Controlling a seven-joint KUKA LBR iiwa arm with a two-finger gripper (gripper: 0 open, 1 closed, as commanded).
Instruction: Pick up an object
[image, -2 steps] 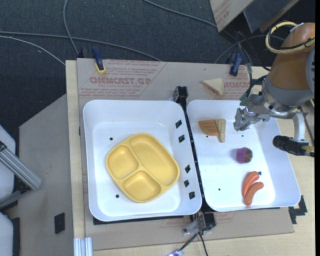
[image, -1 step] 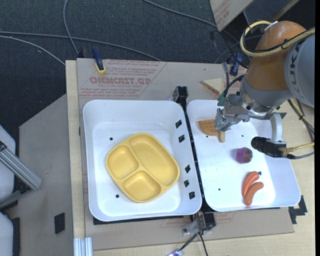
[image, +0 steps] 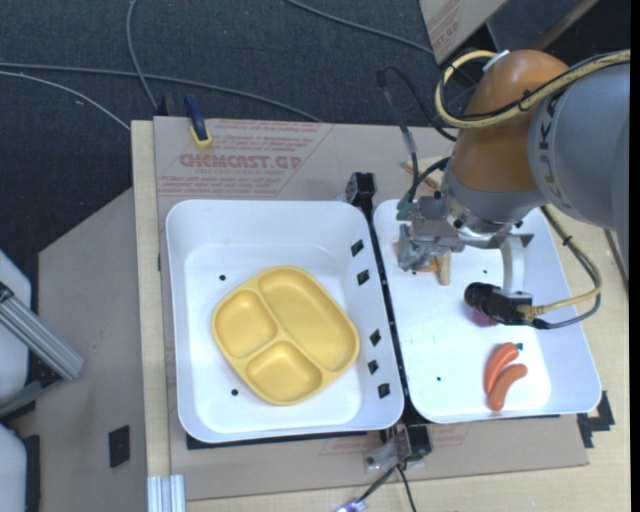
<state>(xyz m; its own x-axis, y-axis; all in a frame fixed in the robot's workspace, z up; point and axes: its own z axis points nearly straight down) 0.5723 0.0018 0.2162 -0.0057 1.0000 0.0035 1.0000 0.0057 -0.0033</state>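
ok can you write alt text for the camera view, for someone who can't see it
A grey robot arm with an orange band reaches in from the right, its gripper low over the far left part of the right white bin, which holds two orange sausage-shaped toys. The left white bin holds a yellow three-compartment tray.

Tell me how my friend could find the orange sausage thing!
Look at the two white bins side by side and pick the right bin, the one under the robot arm. Near its front right corner lie the orange sausages, two curved pieces side by side. Nothing else in that bin is bright orange and long.
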